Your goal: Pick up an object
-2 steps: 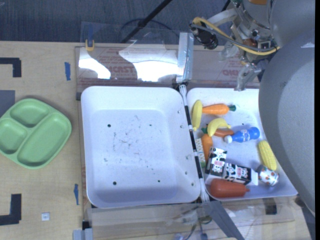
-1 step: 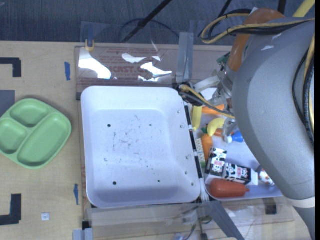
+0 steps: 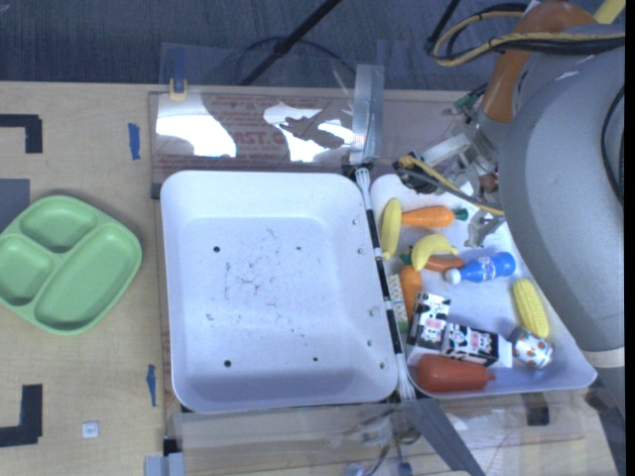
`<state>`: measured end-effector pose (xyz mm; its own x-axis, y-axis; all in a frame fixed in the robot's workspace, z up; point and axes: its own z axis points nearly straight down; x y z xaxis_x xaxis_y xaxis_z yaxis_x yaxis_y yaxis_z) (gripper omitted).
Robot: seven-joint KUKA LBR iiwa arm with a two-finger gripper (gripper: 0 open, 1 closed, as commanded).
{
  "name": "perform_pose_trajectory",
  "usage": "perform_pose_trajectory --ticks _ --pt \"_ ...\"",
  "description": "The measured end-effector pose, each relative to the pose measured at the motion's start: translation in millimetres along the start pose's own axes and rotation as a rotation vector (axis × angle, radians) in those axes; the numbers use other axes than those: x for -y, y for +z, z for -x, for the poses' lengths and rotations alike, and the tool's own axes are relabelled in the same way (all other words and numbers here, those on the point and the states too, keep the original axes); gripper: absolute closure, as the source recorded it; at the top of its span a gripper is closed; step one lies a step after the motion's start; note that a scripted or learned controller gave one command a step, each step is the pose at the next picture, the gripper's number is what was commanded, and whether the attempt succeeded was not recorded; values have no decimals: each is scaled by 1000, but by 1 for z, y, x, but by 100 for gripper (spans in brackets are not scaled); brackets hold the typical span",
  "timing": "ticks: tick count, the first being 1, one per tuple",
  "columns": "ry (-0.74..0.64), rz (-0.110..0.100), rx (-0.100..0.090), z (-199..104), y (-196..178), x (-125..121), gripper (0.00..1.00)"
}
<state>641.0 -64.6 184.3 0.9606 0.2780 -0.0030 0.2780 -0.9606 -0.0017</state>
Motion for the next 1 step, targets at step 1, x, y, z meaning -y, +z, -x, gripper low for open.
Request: perform_pose_trajectory --ticks 1 --pt "-183 -2 2 43 1 75 0"
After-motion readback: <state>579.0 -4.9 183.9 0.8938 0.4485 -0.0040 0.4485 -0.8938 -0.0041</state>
